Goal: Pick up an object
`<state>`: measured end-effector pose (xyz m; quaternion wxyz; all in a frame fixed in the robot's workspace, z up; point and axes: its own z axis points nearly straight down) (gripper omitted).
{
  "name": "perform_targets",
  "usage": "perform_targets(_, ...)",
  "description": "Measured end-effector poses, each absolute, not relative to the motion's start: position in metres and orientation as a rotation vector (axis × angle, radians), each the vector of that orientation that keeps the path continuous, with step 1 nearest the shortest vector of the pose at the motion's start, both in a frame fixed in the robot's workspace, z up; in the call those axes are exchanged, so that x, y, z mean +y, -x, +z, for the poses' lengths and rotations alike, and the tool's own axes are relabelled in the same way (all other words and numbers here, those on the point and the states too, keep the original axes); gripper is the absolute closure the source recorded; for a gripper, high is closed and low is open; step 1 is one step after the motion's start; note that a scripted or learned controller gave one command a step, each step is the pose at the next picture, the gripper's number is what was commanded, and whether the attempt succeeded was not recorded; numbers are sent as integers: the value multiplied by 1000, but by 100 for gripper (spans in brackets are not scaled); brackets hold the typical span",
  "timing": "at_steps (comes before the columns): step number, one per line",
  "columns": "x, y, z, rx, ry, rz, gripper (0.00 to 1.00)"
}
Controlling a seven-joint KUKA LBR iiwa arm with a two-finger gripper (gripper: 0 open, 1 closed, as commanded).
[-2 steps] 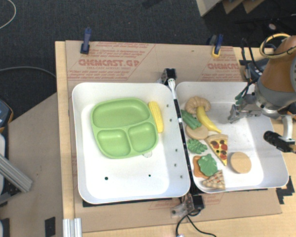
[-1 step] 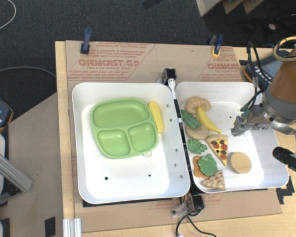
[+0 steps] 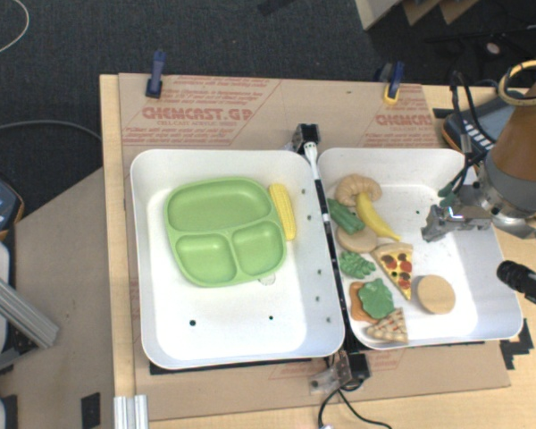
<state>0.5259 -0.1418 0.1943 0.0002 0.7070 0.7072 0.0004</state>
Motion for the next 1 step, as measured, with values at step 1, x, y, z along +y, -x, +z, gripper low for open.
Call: perform_targets(1, -142, -527, 204, 2219, -2219, 3, 100)
